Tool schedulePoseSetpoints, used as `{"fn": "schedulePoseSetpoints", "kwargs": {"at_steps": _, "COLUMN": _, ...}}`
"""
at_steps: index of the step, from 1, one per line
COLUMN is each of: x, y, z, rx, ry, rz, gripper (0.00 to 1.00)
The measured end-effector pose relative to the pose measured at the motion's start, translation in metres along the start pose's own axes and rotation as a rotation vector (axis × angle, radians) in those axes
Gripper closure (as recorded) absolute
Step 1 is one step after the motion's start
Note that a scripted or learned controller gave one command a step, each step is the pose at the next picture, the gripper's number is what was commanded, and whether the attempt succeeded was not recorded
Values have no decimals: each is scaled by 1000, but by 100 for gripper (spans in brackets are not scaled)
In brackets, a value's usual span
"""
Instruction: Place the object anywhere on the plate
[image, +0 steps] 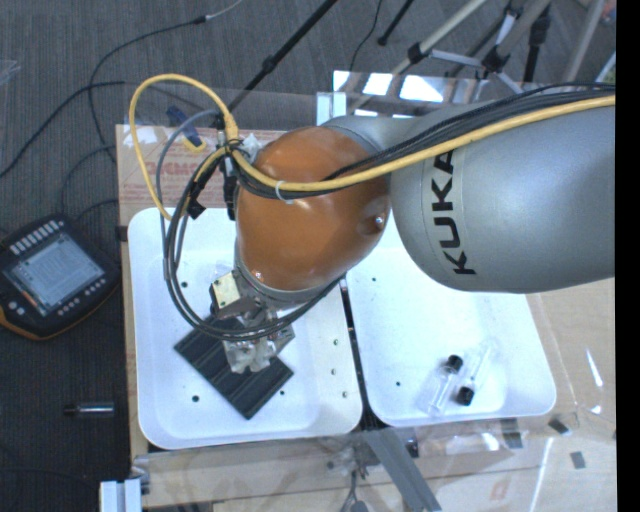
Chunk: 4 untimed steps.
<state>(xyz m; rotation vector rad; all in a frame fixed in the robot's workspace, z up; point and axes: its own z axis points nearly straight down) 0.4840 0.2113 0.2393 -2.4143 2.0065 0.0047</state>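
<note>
A dark ribbed rectangular plate (218, 368) lies tilted in the left white bin (165, 425), near its front. My gripper (250, 355) hangs straight over the plate's middle, close to its surface, and hides part of it. I see nothing held in it. The object, a small clear piece with two black caps (456, 381), lies in the right white bin (525, 385) toward its front, well away from the gripper. The orange wrist band and grey arm cover the back of both bins.
Yellow and black cables (185, 165) loop from the wrist over the left bin's back corner. A control pendant (52, 275) rests on the floor to the left of the bench.
</note>
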Motion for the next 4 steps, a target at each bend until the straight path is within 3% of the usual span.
{"fn": "schedulePoseSetpoints", "kwargs": {"at_steps": 1, "x": -7, "y": -87, "z": 16, "rx": -1, "ry": -2, "rz": -79, "gripper": 100}}
{"fn": "schedulePoseSetpoints", "kwargs": {"at_steps": 2, "x": -9, "y": -88, "z": 7, "rx": -1, "ry": -10, "rz": -76, "gripper": 100}}
{"fn": "schedulePoseSetpoints", "kwargs": {"at_steps": 3, "x": -21, "y": -17, "z": -3, "rx": -3, "ry": -1, "rz": -419, "gripper": 100}}
{"fn": "schedulePoseSetpoints", "kwargs": {"at_steps": 4, "x": -22, "y": -2, "z": 121, "rx": -5, "ry": 2, "rz": -240, "gripper": 100}}
